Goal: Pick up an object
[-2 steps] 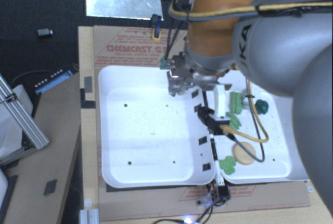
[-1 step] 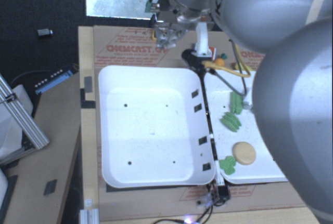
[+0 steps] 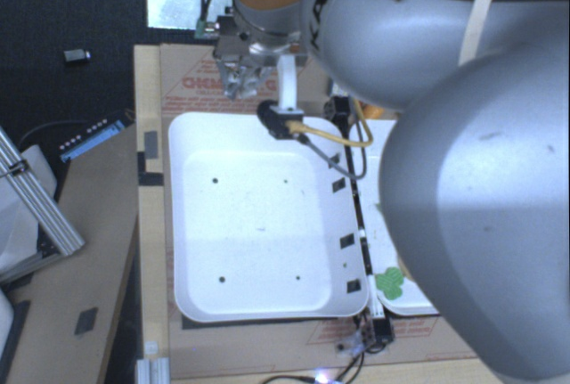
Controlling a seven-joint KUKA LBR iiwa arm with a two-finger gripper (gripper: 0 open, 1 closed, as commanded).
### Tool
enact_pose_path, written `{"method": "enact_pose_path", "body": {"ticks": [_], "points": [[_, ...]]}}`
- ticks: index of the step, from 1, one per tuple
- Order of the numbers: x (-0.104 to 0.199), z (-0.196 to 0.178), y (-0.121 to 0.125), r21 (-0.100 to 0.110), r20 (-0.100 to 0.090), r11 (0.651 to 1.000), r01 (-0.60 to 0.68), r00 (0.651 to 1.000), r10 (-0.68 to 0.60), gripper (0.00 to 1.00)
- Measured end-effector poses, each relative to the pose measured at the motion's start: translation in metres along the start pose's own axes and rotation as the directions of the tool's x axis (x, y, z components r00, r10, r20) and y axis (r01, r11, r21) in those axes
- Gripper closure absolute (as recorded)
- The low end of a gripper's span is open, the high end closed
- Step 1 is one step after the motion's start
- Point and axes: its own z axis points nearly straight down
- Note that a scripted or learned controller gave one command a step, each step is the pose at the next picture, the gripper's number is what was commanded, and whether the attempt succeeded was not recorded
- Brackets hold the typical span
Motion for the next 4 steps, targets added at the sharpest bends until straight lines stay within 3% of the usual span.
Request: {"method": "enact_pose_path", "body": {"ticks": [1, 2, 3, 4], "points": [[-0.004, -0.191, 0.001, -0.02, -0.004, 1.0, -0.002, 1.0, 0.002, 1.0], [-0.05, -0.194, -0.016, -0.002, 0.002, 1.0, -0.011, 1.0, 0.011, 1.0], [-0.087, -0.213, -0.038, -0.002, 0.002, 1.0, -0.011, 1.0, 0.011, 1.0], [-0.126, -0.177, 0.001, 0.0, 0.004, 1.0, -0.013, 1.0, 0.013, 1.0]]}}
